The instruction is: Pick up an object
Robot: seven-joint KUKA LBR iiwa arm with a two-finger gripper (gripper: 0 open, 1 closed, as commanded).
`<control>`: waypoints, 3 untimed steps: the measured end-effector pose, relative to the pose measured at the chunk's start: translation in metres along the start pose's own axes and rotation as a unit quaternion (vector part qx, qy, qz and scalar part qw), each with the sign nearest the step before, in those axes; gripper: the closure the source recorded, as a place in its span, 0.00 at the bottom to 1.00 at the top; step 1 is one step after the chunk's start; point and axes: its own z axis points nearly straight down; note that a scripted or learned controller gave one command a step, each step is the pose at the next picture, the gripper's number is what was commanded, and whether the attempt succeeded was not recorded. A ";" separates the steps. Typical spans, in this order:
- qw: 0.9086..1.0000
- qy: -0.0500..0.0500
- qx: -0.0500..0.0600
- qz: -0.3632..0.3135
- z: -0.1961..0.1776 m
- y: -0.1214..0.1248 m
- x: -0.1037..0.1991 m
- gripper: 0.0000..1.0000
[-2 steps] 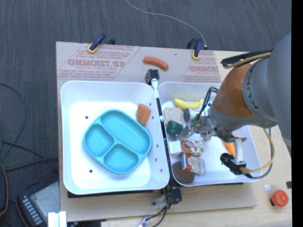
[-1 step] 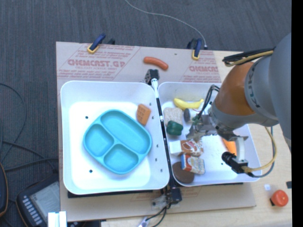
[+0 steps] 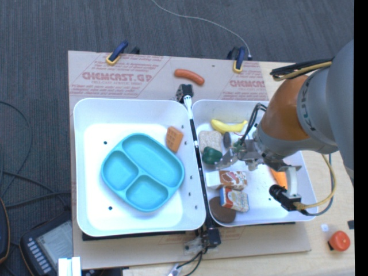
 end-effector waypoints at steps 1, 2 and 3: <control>1.000 0.002 0.003 0.000 0.021 0.075 -0.001 0.00; 1.000 0.002 0.006 0.001 0.016 -0.005 -0.010 0.00; 1.000 0.001 0.001 0.000 0.020 0.050 0.002 0.00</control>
